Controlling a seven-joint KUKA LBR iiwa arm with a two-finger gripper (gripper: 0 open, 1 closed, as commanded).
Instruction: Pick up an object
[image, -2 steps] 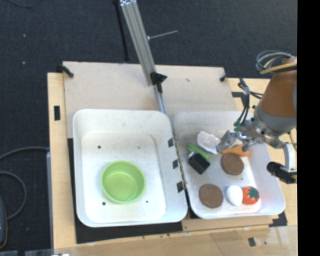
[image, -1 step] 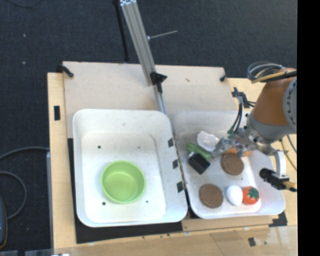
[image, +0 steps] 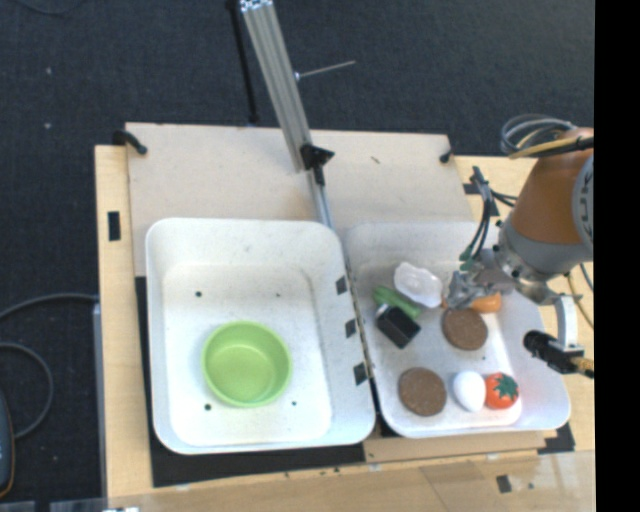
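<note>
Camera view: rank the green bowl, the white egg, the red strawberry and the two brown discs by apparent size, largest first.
1. green bowl, clearly largest.
2. The two brown discs, too alike to rank.
3. white egg and red strawberry, similar; the egg may be slightly bigger.

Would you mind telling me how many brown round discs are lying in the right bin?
2. One brown disc lies just below the pincer; the other sits near the front edge, left of the white egg. The arm may hide more.

A lime-green round plastic bowl (image: 246, 363) sat in the speckled white left bin (image: 180, 260); two brown round discs (image: 465, 328), a white egg (image: 468, 390) and a red tomato with green top (image: 502, 391) were in the white right bin (image: 540, 405).
</note>
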